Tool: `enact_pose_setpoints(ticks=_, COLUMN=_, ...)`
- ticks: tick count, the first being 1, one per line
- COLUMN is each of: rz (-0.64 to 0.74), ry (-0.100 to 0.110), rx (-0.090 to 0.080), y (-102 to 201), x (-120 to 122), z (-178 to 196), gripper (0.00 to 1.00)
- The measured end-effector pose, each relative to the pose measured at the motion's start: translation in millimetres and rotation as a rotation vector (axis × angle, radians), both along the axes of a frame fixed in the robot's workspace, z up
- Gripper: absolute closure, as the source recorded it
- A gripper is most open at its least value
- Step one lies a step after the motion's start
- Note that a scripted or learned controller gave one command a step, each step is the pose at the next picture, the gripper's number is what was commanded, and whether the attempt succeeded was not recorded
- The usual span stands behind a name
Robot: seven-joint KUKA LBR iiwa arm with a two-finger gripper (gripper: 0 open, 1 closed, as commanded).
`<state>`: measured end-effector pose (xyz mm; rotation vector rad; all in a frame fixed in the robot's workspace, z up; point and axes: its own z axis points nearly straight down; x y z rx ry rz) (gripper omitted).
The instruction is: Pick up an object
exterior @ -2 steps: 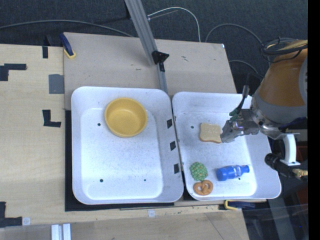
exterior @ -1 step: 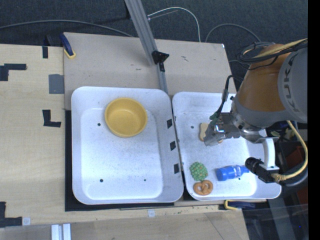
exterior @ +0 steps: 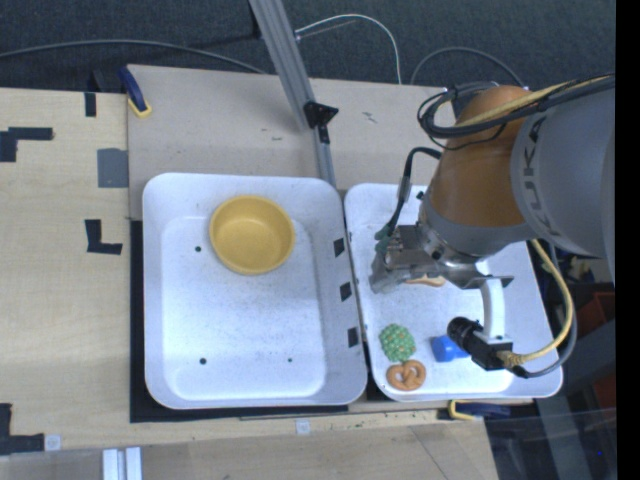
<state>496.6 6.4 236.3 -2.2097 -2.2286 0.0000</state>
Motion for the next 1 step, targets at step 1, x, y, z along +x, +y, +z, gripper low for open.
enact_pose_setpoints(ticks=1, rz=-0.001, ry=0.002, rx=-0.001, y=58.3, x=2.0, z=-12.6, gripper=1.0)
